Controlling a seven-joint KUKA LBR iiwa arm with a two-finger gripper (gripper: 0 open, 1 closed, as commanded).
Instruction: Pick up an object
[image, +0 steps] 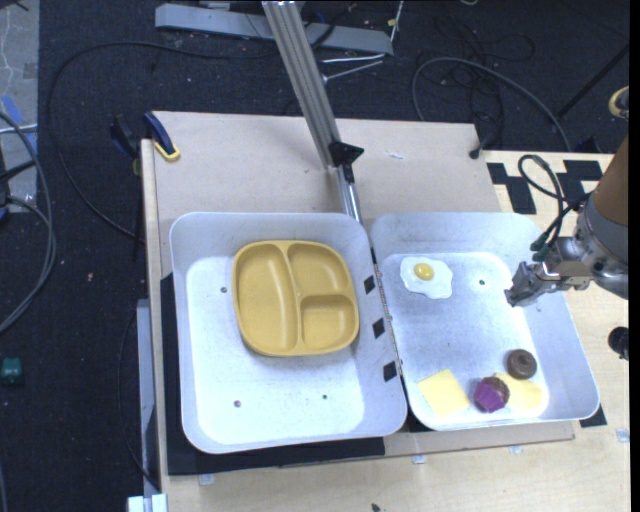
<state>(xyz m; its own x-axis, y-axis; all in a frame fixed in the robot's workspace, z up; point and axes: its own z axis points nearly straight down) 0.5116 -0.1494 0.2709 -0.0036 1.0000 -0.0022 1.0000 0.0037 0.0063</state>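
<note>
- Grey gripper (522, 288) hangs over the right bin (560, 330); I cannot tell its grip.
- One fried egg (427, 277), one donut (520, 364), one purple piece (490, 393), two yellow slices (443, 392).
- One yellow tray (296, 298), left bin (200, 330).

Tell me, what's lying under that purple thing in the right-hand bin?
The purple object rests partly on a pale yellow flat piece, beside another yellow slice. What lies directly beneath it is covered.

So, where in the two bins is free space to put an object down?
Left bin: bare floor below and left of the yellow plate. Right bin: open middle between the fried egg and the cheese slice. Its lower right corner is crowded: purple piece, brown donut.
</note>
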